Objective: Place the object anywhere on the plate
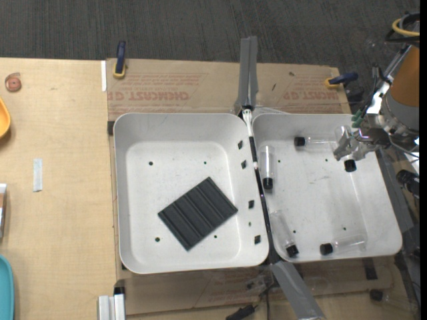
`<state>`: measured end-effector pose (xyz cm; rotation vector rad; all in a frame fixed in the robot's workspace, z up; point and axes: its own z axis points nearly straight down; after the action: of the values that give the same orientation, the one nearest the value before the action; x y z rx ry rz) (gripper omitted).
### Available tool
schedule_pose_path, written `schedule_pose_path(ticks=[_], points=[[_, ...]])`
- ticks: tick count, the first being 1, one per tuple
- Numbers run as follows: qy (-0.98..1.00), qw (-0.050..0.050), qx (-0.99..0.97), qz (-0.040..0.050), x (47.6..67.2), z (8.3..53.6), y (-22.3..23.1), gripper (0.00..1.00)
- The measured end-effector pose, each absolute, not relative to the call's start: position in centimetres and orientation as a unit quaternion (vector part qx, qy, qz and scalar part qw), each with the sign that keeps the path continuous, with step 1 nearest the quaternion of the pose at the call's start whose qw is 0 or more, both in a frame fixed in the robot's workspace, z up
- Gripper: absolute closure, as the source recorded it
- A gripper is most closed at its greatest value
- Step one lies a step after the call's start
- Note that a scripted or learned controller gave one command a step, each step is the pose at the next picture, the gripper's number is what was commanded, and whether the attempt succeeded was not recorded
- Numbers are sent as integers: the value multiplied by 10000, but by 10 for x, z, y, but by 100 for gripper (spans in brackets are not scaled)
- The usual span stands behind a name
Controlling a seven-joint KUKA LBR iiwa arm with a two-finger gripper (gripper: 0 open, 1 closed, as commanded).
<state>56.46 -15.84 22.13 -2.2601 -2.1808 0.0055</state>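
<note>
A dark grey ribbed plate lies tilted on the floor of the left bin. Several clear tubes with black caps lie in the right bin: one by the dividing wall, one near the back, one at the front left and one at the front right. My gripper hangs over the right bin's far right side. A black cap sits just under it; whether it belongs to a tube in the gripper or to one on the bin floor is unclear.
A brown cardboard sheet lies behind the bins, held by a blue clamp and another clamp. A grey metal bar stands at the back between the bins. The wooden bench extends left.
</note>
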Motion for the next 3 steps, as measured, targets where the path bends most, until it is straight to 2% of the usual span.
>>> schedule_pose_path(ticks=[1, 2, 3], points=[[-7733, 12, -6340, 12, 555, 205, -101, 100], [-8891, -1, -4577, 3, 597, 191, -33, 100], [-9069, 7, -4213, 6, 543, 191, 30, 100]])
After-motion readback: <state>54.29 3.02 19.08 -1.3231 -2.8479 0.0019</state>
